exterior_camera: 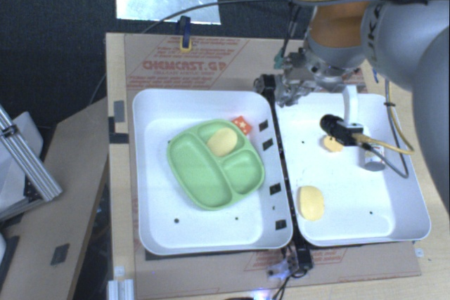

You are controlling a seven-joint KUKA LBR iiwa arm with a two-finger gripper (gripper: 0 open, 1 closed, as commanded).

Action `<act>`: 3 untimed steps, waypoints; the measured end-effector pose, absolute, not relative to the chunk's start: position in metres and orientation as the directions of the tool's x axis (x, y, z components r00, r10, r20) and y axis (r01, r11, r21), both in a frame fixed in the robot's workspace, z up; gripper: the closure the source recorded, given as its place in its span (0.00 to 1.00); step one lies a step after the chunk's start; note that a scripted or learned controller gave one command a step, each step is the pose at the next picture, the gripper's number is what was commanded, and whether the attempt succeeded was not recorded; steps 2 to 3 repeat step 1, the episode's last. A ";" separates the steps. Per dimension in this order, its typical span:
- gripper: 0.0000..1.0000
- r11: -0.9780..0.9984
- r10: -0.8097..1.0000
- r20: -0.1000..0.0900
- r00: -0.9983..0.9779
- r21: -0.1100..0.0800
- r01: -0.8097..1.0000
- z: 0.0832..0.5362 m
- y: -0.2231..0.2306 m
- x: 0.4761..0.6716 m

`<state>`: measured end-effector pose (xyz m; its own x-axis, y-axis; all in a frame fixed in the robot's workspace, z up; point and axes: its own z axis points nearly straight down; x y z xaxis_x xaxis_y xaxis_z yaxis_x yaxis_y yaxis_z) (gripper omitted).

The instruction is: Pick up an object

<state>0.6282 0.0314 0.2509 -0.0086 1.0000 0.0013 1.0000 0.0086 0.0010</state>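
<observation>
- The end effector (290, 89) hangs over the far left corner of the right bin (365, 211), close to the seam where the two bins meet. Its tip is lost against the wrist hardware, so I cannot tell whether it is wide or narrow. Nothing can be seen held in it.
- The likeliest target is the yellow lump (311, 201). It lies loose on the floor of the same bin, well apart from the end effector and towards the near rim. It is clear of the walls, so a straight descent onto it looks possible.
- A smaller yellow bit (332, 144) sits nearer, between the end effector and the lump. It is too small to say what it is.
- In the left bin (158, 126), to the view's left of the end effector, a green divided plate (204, 179) rests flat. A pale yellow piece (223, 142) sits in its far compartment, where the ridges keep it in place.
- A small orange piece (241, 125) lies on the bin floor, touching or just beside the plate's far rim. Of everything in that bin it is closest to the end effector.
- My judgement is that no grasp has begun and the arm is poised to choose a target.
</observation>
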 end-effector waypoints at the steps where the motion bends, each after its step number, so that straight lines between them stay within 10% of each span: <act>1: 1.00 0.010 1.000 0.002 -0.010 0.002 1.000 0.247 0.092 0.630; 3: 1.00 0.010 1.000 0.002 -0.010 0.002 1.000 0.247 0.092 0.630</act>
